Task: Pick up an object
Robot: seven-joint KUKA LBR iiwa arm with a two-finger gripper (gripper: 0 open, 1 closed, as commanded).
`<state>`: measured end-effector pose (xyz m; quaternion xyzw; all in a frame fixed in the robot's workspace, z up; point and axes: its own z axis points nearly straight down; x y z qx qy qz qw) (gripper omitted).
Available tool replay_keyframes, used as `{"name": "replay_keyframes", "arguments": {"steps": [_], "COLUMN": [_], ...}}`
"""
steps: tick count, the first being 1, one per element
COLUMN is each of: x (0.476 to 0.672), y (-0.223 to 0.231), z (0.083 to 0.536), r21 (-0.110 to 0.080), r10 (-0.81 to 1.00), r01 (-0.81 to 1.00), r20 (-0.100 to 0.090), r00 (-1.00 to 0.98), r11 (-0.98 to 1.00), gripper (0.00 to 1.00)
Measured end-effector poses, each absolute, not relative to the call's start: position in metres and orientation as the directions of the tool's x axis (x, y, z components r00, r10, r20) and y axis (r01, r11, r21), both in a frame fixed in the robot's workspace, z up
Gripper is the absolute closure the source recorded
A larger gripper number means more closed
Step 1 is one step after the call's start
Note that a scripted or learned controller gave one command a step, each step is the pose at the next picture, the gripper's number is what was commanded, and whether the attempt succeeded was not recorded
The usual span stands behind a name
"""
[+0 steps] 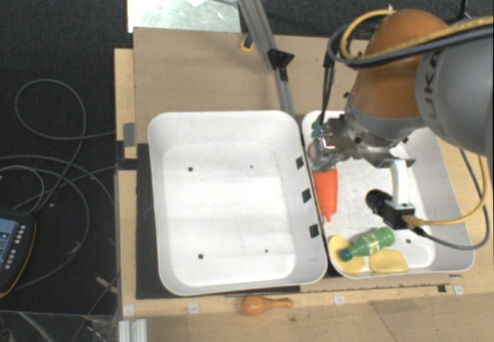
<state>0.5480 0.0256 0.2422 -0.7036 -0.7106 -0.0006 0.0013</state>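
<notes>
step: closing in on orange carrot in right bin | gripper just above its far end, finger state unclear | next: descend, clamp, lift

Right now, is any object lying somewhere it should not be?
Yes. A small orange-brown pear-shaped object lies on the bench, outside both bins, just in front of the left bin. The orange carrot and green bottle lie inside the right bin.

The left bin is lying open. In the right bin, beside it, the arm is crowding the far end, while an orange carrot, green bottle and yellow pieces are blocking its near-left corner.
</notes>
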Motion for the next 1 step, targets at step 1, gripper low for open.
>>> {"name": "replay_keyframes", "arguments": {"steps": [1], "x": [0.5386], "y": [0.0743], "z": [0.2474], "r21": [0.001], "r10": [1.000], "r01": [1.000], "r20": [0.003], "r00": [-0.011], "r11": [0.011], "gripper": [1.00]}}
